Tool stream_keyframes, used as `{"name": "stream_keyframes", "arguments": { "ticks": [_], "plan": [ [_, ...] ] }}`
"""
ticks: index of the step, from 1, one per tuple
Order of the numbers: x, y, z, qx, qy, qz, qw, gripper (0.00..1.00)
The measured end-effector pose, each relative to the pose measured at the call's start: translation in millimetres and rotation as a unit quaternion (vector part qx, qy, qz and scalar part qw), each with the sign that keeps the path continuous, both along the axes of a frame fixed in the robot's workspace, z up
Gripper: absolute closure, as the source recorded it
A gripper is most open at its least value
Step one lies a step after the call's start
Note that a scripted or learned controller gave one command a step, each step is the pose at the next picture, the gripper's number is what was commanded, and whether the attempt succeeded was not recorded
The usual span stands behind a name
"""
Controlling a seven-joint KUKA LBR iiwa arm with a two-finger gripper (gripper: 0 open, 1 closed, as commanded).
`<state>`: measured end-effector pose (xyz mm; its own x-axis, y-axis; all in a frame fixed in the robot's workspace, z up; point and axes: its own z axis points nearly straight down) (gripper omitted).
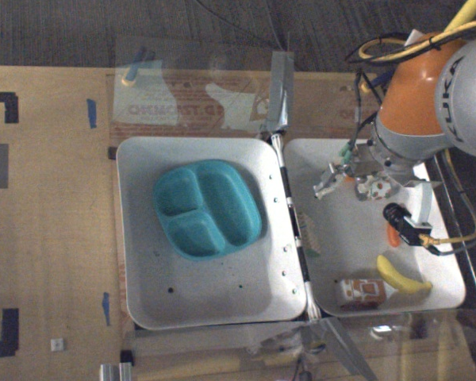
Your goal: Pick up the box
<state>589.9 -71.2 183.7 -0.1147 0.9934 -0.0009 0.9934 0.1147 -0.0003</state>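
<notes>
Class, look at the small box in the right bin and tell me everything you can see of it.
The box is small and carton-like, brown and reddish with a pale left end; its print is too blurred to read. It lies flat on the floor of the right bin, near the front wall. A banana lies just to its right, close to its upper corner; contact cannot be judged. The gripper is far from it, at the bin's back.

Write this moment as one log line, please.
tool: over right bin, far side | box: near edge, beside banana | not grasped
</notes>
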Motion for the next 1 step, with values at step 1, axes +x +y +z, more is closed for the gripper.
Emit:
{"name": "stream_keyframes", "arguments": {
  "ticks": [1],
  "plan": [
    [36.0,1.1,36.8,-0.0008,-0.002,0.066,0.9978,0.00]
  ]
}}
